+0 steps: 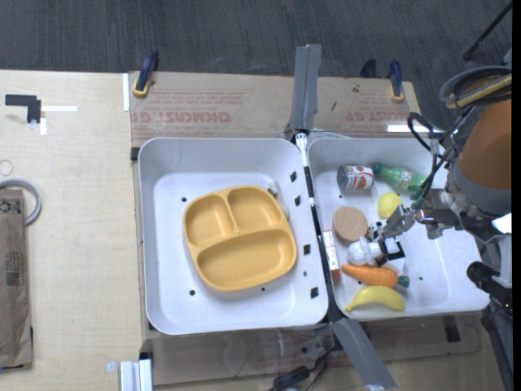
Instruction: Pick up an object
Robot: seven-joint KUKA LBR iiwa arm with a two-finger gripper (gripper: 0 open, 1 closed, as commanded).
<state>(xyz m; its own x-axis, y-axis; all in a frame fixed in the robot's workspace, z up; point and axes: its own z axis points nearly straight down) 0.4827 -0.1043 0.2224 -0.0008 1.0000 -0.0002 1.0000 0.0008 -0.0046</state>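
The yellow divided plate (240, 239) is sitting alone in the left bin (155, 243), well apart from the action. The right bin (431, 287) is holding all the candidates, crowded together: a green bottle (399, 174), a can (356, 177), a tan disc (351, 223), a banana (376, 300), a carrot (370, 274), a lemon (389, 204) and a small white object (364, 253).

The gripper (389, 236) is hanging low among them, just above the white object (whether the claw is wide or narrow, can't tell from this angle). Nothing is visibly between the fingers. To do this well, the arm is probably best off committing to one item, since the carrot and disc are crowding right beside it and could get nudged.
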